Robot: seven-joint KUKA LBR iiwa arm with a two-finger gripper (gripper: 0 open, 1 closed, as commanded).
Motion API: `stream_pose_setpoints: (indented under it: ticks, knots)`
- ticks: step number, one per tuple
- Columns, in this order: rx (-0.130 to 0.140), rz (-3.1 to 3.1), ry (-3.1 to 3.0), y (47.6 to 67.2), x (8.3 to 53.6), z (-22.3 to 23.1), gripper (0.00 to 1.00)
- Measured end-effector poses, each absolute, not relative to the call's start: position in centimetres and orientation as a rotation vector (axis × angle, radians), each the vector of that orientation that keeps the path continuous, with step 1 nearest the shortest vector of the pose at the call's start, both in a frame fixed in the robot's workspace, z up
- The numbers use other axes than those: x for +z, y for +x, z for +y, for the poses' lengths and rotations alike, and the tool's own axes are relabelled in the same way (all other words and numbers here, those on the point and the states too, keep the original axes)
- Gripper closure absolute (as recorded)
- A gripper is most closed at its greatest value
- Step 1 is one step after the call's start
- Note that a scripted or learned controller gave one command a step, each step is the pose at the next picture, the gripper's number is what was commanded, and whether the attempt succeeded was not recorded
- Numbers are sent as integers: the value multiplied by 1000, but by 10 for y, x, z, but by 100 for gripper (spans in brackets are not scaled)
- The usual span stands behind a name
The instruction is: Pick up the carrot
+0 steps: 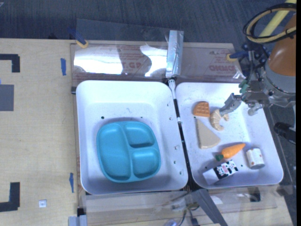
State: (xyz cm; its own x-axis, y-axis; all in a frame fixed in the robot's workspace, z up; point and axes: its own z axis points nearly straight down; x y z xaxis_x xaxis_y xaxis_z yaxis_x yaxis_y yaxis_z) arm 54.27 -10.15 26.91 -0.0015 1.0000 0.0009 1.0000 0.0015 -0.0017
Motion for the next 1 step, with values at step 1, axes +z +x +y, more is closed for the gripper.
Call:
stream_pose_setpoints:
  ticks: [1]
  knots:
    - [3, -2327, -2107, 513, 219, -145, 0]
